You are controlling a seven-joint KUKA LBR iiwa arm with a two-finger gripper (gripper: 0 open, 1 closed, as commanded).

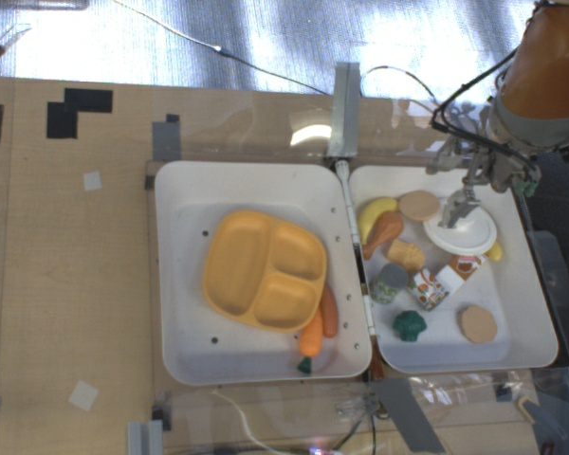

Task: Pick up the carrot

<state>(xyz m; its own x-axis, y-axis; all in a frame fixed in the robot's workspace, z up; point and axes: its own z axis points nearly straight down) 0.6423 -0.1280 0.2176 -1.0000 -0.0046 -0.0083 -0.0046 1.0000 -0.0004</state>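
The carrot [312, 334] lies in the left bin [185, 254], just beside the yellow tray [262, 269]. It looks like a light, hard, smooth toy, so grab its fat middle. The gripper [458, 207] hangs over the right bin [526, 320]; I cannot tell its state.

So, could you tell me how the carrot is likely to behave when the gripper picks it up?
The carrot looks like smooth moulded plastic, so probably stiff and light. Its rounded, tapered body may roll or slip. It lies against the yellow tray and a sausage, probably crowding the fingers.

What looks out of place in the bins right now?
The carrot lies in the left bin beside the yellow tray, while the end effector hangs over the right bin's white plate.
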